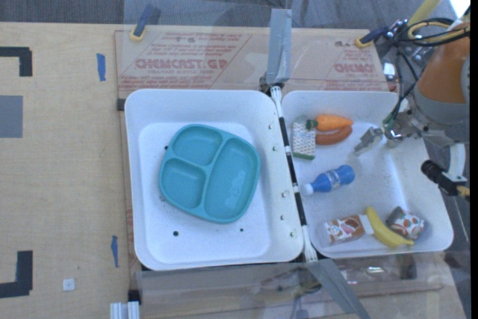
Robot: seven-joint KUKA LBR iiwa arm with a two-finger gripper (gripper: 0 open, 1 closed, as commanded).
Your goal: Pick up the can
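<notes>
Can (408, 223) beside banana (386, 229)

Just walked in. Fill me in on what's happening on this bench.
A KUKA arm reaches in from the right, its gripper low over the right bin, near a toy carrot and holding nothing. The can it should pick up lies untouched near that bin's front, beside a banana. A blue bottle lies mid-bin. The left bin holds a teal divided plate.

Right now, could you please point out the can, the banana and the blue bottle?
can (408, 225), camera view, on its printed side.
banana (385, 231), camera view, on the middle of its yellow body.
blue bottle (331, 179), camera view, on its blue body, near the middle.
</notes>
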